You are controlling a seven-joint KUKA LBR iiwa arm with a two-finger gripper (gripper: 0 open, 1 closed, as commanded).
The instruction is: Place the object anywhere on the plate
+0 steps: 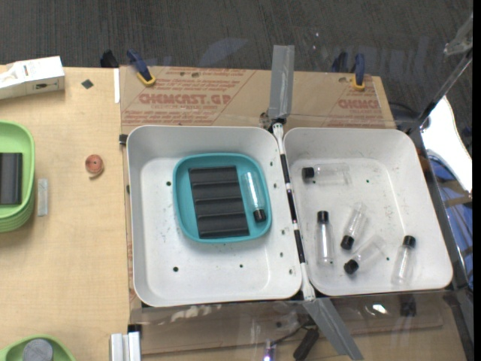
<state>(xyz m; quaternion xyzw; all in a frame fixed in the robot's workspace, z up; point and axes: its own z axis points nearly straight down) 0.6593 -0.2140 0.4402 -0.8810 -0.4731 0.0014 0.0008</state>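
Vial [255, 195], a clear tube with a black cap, lies on the teal plate [183, 194] along the plate's right side, its cap toward the near edge. It rests just beside the black ribbed insert [218, 200] that fills the middle of the plate, and may be touching it. The plate sits in the left bin [210, 265], toward that bin's far half.

Whether the pincer is apart or together, I cannot tell.

The right bin [353, 135] holds five more vials of the same kind. One [328, 174] lies crosswise near the far wall, its cap pointing at the divider between the bins. The other four lie scattered in the near half: one [323, 238] nearly straight, two [352, 226] [366, 254] tilted and close together, one [405, 257] near the right wall.

Both bins stand on a sheet of cardboard [195, 96], held by two blue clamps [140, 65] at its far edge. Left of the bins, on the wooden tabletop [68, 262], are a green tray [22, 145] and a small reddish disc [93, 164].
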